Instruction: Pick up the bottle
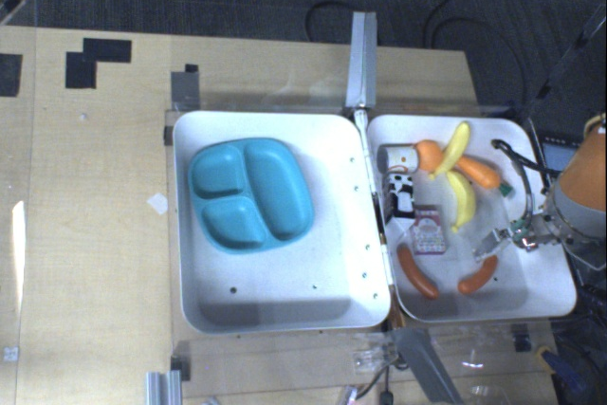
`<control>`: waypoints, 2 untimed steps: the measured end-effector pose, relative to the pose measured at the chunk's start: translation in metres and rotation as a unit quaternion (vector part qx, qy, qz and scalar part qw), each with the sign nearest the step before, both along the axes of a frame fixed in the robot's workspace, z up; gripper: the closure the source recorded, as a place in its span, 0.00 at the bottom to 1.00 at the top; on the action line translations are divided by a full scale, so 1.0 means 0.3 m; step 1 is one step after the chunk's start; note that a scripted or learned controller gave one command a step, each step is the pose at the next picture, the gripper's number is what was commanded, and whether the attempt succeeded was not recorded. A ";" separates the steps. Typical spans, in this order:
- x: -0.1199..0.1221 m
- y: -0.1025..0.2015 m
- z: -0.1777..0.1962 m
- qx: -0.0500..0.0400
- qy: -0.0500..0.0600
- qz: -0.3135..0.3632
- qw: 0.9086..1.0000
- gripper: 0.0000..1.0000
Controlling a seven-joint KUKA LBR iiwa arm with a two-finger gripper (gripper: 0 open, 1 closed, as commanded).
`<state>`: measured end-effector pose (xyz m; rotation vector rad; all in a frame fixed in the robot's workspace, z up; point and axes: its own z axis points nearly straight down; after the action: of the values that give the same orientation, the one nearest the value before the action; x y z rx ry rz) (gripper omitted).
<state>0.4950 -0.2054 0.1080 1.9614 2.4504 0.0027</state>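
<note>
The arm [583, 190] is reaching in at the right edge of the frame, its gripper [503, 242] hanging over the right bin [550, 294] with nothing visible between its fingers. The small bottle [428, 232] is lying at the middle of that bin, among bananas [460, 175] and sausages [417, 272]. A blue divided plate [251, 193] is sitting in the left bin [285, 303].
</note>
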 end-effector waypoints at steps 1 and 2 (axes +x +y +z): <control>0.008 -0.001 0.039 -0.001 -0.003 0.000 1.000 1.00; 0.047 0.000 0.303 0.000 -0.001 -0.174 0.985 1.00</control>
<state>0.5092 -0.2054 0.1989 2.3560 2.0710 0.0040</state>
